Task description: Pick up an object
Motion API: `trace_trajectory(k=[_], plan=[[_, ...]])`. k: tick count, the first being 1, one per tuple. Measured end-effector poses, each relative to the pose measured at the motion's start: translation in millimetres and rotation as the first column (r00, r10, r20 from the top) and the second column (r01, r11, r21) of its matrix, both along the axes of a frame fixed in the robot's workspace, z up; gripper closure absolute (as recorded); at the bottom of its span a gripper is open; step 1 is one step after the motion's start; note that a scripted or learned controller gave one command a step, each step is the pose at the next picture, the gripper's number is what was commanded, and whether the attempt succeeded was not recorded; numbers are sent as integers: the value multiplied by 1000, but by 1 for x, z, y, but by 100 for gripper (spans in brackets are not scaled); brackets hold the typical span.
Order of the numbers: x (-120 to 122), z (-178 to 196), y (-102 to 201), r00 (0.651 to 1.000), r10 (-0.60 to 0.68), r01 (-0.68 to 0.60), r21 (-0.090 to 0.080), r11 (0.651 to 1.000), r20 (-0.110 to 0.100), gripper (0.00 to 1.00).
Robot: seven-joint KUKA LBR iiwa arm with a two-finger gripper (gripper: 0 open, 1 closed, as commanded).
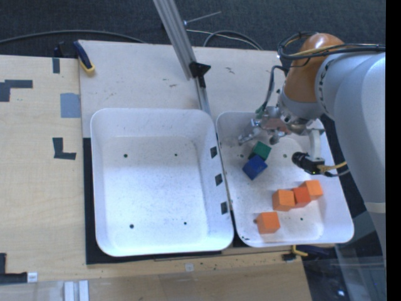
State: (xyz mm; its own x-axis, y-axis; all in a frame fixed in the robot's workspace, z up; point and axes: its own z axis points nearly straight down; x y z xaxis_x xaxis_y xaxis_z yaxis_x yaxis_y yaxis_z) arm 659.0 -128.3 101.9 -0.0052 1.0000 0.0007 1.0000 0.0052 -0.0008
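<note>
The gripper (255, 132) hangs low over the far part of the right bin (335, 231), its metal fingers (246, 135) pointing toward the left. Whether they are spread or closed cannot be told from this slanted view, and nothing is seen between them. Behind it rises the grey arm (357, 99) with its orange band (310, 68), reaching in from the right.

Just beneath and slightly near of the gripper lies a green block (262, 150), tilted, and touching it on the near side is a blue block (255, 167). It cannot be told whether the gripper touches the green block. Further toward the near right, three orange blocks sit on the bin floor: two of them pressed together as an orange pair (302, 194) close to the right wall, and a single orange block (269, 222) apart from them, near the front rim.

To the left, the left bin (100, 168) stands side by side with the right one, their rims touching; small dark tabs (218, 179) run along the shared edge. A slanted aluminium rail (175, 27) comes down from the far side to the bins' junction. On the wooden bench (37, 187) there are strips of dark tape (62, 148) at the left and a blue-and-yellow clamp (83, 56) at the far left corner. No readable writing or label shows anywhere.
</note>
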Motion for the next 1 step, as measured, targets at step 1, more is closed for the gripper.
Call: trace_trajectory(k=[1], plan=[[-27,-9,24,1000,-3,3,-3,1000,1,0]])
